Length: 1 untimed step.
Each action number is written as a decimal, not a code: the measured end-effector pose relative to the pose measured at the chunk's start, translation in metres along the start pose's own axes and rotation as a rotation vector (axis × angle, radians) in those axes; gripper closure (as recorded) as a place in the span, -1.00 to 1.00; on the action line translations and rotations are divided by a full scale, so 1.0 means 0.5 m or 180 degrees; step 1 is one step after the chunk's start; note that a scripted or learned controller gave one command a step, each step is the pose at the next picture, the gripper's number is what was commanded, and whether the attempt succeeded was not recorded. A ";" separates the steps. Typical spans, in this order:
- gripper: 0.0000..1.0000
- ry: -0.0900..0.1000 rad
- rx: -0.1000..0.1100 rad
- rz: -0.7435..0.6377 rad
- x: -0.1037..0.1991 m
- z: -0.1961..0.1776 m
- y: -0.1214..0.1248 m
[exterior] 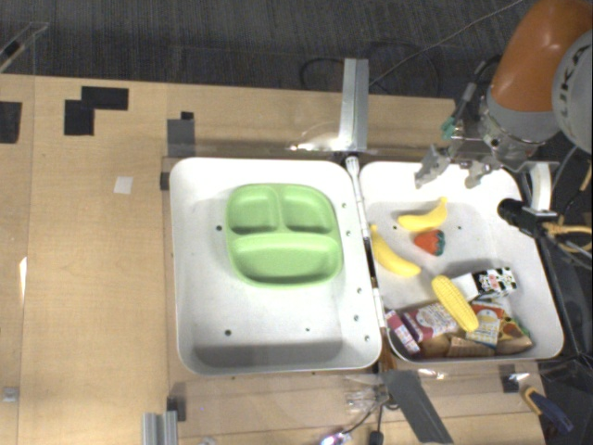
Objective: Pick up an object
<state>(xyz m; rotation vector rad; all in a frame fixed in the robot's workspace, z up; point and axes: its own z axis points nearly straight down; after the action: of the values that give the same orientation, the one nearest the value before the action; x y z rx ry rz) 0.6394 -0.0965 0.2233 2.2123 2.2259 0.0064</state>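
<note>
Upper right of frame: gripper (453, 169) hovers over the right bin (547, 276), fingers spread apart, grasping nothing.
Objects: small banana (423, 217), strawberry (428, 241), corn (455, 303) lie in that bin, just below.
Progress: nothing lifted; descent and grasp remain.

tabletop (83, 248): pale wood, black squares at far left | left bin (199, 323): white, holds green plate (282, 233) with three compartments | metal post (355, 100): upright behind the bins' seam | floor (232, 17): dark carpet, thin cable across it
</note>
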 end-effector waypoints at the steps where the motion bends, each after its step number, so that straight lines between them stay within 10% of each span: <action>1: -1.00 -0.0002 -0.0007 -0.0650 -0.021 0.254 -0.062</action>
<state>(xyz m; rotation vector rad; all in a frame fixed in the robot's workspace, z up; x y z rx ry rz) 0.6092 -0.1070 0.0961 1.9725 2.4377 0.0075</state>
